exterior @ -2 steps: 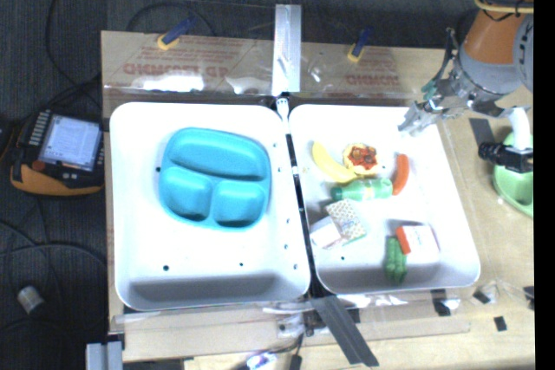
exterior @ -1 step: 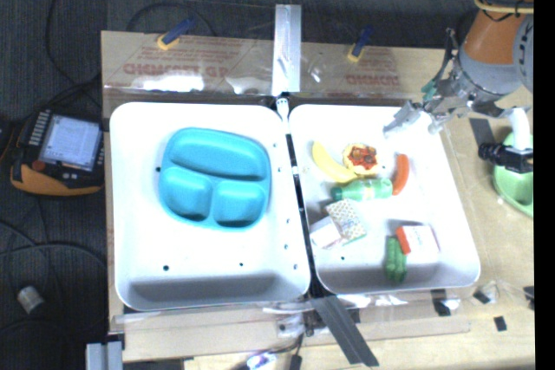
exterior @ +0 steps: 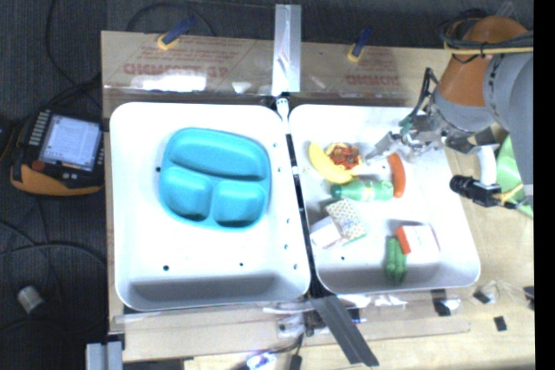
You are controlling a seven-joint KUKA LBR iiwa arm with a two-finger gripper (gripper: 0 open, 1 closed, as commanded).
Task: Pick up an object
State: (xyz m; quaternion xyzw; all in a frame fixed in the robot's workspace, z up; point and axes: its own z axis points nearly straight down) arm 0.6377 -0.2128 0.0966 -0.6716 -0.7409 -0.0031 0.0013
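**Gripper over right bin, grasp state unclear**

Arm (exterior: 486, 74) reaches in from the right; gripper (exterior: 388, 143) sits low over the right bin (exterior: 460, 264), near its back half. Can't tell its opening or whether it has anything. Just beside it: orange carrot (exterior: 398, 173), banana (exterior: 323, 165) with a red item (exterior: 344, 155) on it, green bottle (exterior: 368, 191). Further forward: patterned packet (exterior: 345, 219), white box (exterior: 418, 238), green vegetable (exterior: 395, 260). Left bin (exterior: 139, 273) holds a blue divided tray (exterior: 214, 176).

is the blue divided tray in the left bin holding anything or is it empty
Empty. The blue tray lies flat in the left bin, and its three compartments show only blue surface. The small items all lie in the right bin.
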